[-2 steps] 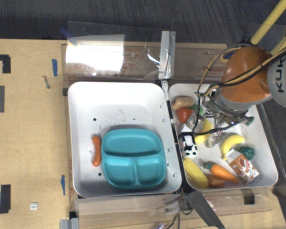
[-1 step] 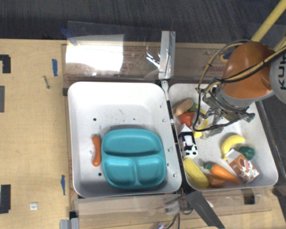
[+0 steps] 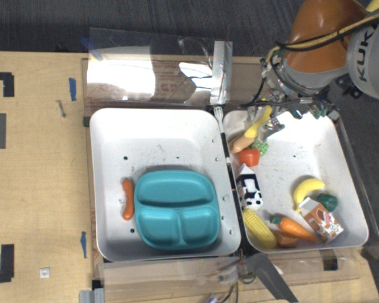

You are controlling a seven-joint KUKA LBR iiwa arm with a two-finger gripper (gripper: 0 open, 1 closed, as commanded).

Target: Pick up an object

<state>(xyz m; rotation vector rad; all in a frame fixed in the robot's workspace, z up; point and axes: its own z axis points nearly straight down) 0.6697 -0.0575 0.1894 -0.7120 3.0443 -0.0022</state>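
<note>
Left bin (image 3: pixel 107 131) with teal tray (image 3: pixel 175 208)

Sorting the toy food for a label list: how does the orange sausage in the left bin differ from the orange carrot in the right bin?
The orange sausage lies alone beside the teal tray, upright in view; the orange carrot lies slanted among other toys. The sausage is plain; the carrot has a green end. Both are orange and elongated.

Wooden bench (image 3: pixel 31 188) with black tape marks and blue tape bits. Two white bins sit directly on it, side by side: left bin (image 3: pixel 107 131), right bin (image 3: pixel 347 188).
</note>
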